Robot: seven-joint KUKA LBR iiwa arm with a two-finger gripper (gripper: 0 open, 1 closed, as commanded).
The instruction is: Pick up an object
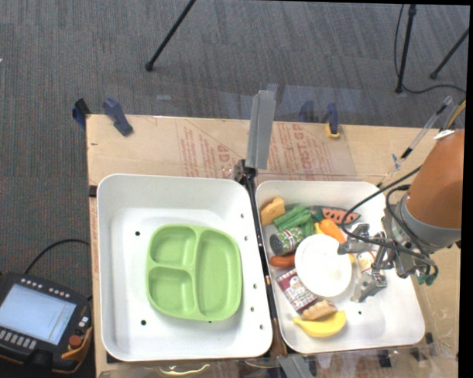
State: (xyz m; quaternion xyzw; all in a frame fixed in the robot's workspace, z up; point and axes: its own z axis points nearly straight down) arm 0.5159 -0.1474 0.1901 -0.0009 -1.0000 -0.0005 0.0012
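— Banana (322, 327) at the right bin's (402, 326) front edge; where's your gripper (370, 288)?
— Just above and right of it, beside the white plate (324, 265). Whether I'm clenched, I can't tell.

Cluttered pile in right bin (406, 326): white round plate (324, 265) at centre, yellow banana (322, 325) just below it, snack packet (297, 291) lower-left, green vegetables (295, 218) and dark can (284, 242) upper-left, orange carrot (332, 229) above.
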